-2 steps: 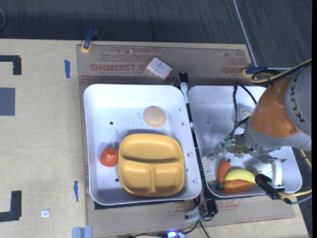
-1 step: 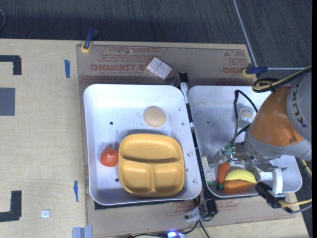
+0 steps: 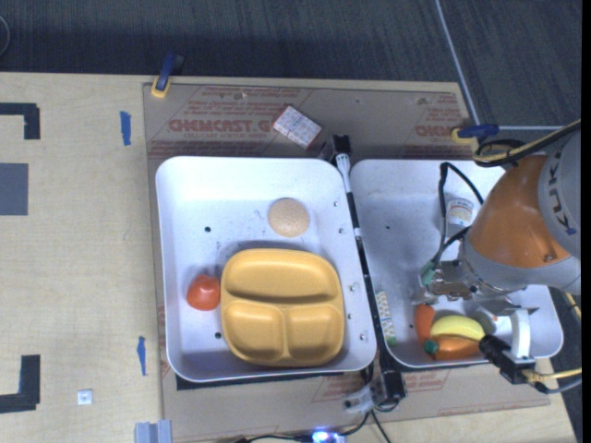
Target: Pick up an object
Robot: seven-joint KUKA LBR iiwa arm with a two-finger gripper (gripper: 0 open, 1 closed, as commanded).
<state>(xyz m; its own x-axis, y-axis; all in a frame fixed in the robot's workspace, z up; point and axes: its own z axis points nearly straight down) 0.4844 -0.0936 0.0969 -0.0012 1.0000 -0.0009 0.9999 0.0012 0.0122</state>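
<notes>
Bins number two. One tomato (image 3: 203, 292), one yellow tray (image 3: 282, 306) and one bun (image 3: 289, 217) lie in the left bin (image 3: 175, 187). One carrot (image 3: 424, 322), one banana (image 3: 458, 326) and one orange piece (image 3: 454, 346) crowd the right bin's (image 3: 388, 187) six o'clock edge; the banana's long axis runs nine to three. Whether the gripper (image 3: 446, 284) is parted or closed I cannot tell.

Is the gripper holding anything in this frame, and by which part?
Cannot be told. The gripper is low in the right bin, just above the banana and carrots, but the arm hides its tip.
</notes>
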